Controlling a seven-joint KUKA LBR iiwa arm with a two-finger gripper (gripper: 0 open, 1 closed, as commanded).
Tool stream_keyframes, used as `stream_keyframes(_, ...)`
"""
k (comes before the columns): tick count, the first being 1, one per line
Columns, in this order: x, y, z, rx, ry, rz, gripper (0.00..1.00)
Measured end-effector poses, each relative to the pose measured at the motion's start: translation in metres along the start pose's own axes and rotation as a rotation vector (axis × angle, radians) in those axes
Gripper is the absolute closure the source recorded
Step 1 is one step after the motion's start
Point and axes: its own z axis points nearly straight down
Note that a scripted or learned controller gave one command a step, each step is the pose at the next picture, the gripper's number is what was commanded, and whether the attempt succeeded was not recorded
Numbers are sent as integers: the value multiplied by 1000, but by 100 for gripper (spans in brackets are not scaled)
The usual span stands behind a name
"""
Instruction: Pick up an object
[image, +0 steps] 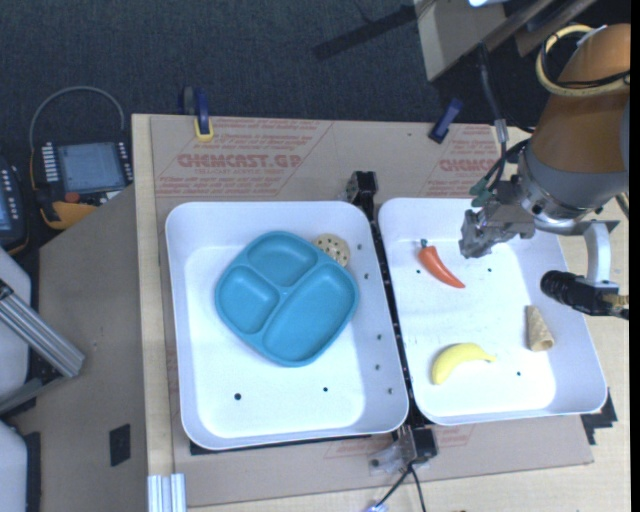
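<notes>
I can't tell the jaws' state from this view. Gripper (480, 240) hovers over the right bin (570, 395), far end. Orange pepper (440, 266) lies just to its left and nearer the camera, long axis diagonal, stem end toward the bin's far-left. Banana (460, 362) sits well apart, nearer me.

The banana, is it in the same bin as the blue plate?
No. The banana lies in the right bin, while the blue plate sits in the left bin.

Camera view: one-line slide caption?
Gripper above right bin near chili pepper; banana nearby, blue plate in left bin.
</notes>
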Motion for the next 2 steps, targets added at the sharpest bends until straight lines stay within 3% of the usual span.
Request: stream_keyframes(2, 113, 11, 23, 1, 1, 0, 100)
